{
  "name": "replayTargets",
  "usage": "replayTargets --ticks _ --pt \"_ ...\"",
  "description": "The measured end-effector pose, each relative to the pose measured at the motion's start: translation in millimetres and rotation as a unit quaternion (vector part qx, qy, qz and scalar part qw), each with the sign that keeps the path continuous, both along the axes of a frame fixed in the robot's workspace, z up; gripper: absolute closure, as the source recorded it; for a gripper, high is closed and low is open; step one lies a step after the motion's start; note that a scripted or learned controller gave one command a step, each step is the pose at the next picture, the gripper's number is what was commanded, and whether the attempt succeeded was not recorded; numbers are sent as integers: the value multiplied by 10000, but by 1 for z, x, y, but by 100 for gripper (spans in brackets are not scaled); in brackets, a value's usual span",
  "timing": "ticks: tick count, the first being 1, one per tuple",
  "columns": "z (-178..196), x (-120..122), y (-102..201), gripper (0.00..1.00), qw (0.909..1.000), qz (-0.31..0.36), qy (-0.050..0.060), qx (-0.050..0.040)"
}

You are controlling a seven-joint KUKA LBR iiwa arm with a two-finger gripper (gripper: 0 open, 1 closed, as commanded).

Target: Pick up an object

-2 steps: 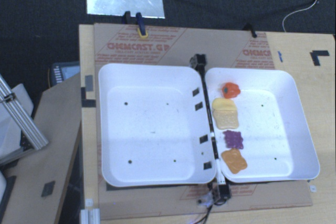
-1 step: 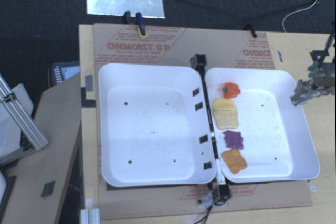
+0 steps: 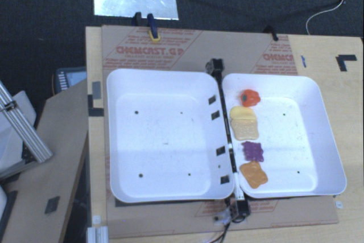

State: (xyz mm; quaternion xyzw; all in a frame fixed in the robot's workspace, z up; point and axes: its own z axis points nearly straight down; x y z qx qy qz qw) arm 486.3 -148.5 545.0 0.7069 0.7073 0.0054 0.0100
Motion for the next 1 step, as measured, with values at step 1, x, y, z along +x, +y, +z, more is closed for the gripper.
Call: replayTargets --ticks 1 --pt "-98 0 62 100 9999 44 131 42"
